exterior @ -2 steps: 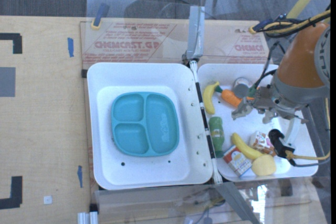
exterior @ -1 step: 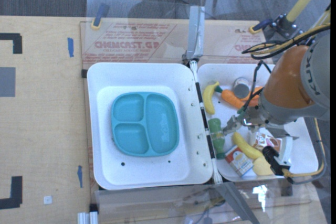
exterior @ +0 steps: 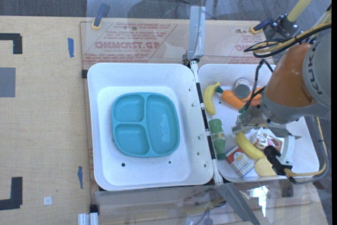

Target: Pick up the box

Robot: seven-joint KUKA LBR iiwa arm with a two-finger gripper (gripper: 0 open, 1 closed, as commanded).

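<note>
The box (exterior: 241,163) is a small carton printed in red, orange and white. It lies flat near the front edge of the right bin (exterior: 310,163), between a green bottle (exterior: 216,136) and a yellow lemon (exterior: 264,168). My gripper (exterior: 244,124) hangs low over the middle of that bin, just above the upper end of a banana (exterior: 249,146). It is a short way behind the box and apart from it. The wrist hides the gripper's tip.
A second banana (exterior: 210,97), a carrot (exterior: 232,99) and a metal can (exterior: 242,87) lie at the back of the right bin. A white and red packet (exterior: 267,139) sits beside the near banana. The left bin (exterior: 100,113) holds a blue divided plate (exterior: 145,124).
</note>
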